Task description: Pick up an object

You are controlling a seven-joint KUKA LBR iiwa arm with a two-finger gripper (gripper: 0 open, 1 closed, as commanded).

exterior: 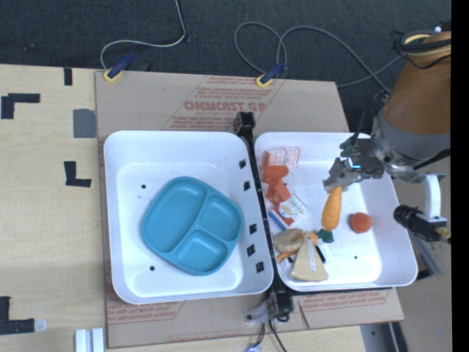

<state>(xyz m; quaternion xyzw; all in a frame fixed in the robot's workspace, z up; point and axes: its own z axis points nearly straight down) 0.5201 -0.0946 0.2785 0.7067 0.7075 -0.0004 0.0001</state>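
The grey 2-finger gripper [344,176] hangs over the right white bin [366,273], jaws' state impossible to tell, probably targeting the orange plastic carrot [332,209] just beside it at 6 o'clock.

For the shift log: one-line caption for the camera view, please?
Arm's hand poised above a toy carrot in the right bin; blue divided plate in the left bin.
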